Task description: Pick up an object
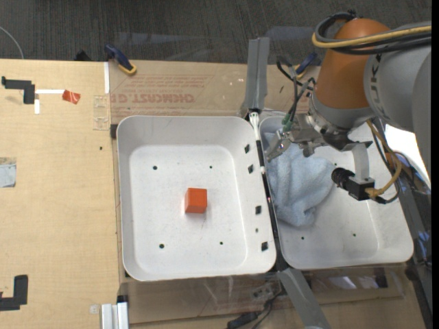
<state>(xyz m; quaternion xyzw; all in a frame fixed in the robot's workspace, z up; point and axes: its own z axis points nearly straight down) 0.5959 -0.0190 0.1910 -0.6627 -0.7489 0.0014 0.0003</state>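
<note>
An orange-red cube (196, 201) lies near the middle of the left white bin (137, 149). A crumpled pale blue cloth (296, 187) lies in the left part of the right bin (384, 242). My gripper (296, 141) hangs over the back left corner of the right bin, just above the cloth's far edge. The wrist and the orange band (350, 53) cover most of it. Nothing of the cloth or the cube is seen held.
A divider rail (264, 184) runs between the two bins. Cables (384, 177) and a black fitting hang off the wrist over the right bin. Brown cardboard lies behind the bins. A wooden board (48, 197) with small marks spreads to the left.
</note>
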